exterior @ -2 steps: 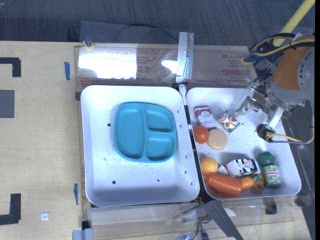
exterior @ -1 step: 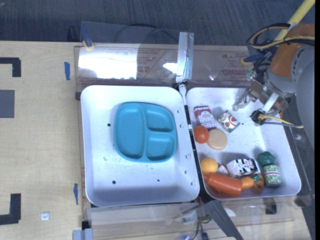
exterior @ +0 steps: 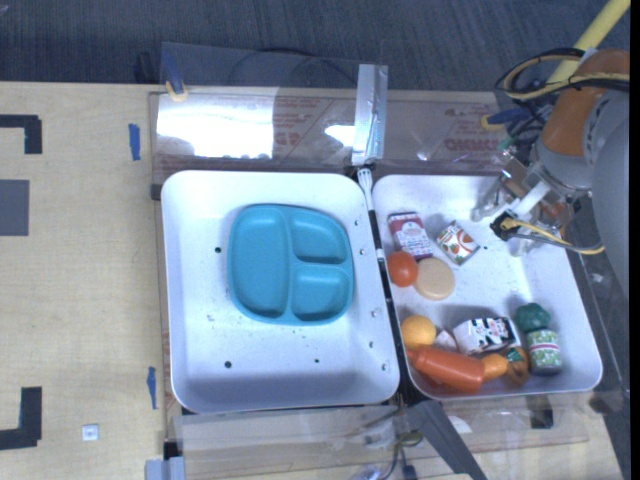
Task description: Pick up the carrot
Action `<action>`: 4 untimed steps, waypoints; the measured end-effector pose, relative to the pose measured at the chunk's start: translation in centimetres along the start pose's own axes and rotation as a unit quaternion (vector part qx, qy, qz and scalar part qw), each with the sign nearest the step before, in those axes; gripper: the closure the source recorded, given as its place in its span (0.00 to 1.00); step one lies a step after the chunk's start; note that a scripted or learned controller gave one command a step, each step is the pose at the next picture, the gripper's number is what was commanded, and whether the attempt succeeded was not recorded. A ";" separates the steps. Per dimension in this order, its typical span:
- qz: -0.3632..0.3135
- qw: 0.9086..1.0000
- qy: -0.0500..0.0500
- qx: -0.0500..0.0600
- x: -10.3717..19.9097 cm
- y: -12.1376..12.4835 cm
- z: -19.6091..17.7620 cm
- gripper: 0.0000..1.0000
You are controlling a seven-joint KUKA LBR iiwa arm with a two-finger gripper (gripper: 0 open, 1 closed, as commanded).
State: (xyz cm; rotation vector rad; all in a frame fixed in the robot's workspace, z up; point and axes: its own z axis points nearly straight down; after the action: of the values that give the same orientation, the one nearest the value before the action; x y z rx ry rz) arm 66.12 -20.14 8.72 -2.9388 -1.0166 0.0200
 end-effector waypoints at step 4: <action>0.153 0.988 0.002 -0.008 -0.4 0.2 0.0 0.00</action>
State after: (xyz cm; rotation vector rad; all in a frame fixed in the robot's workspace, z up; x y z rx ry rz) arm 65.88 -20.54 8.75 -3.0762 -0.5575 0.0127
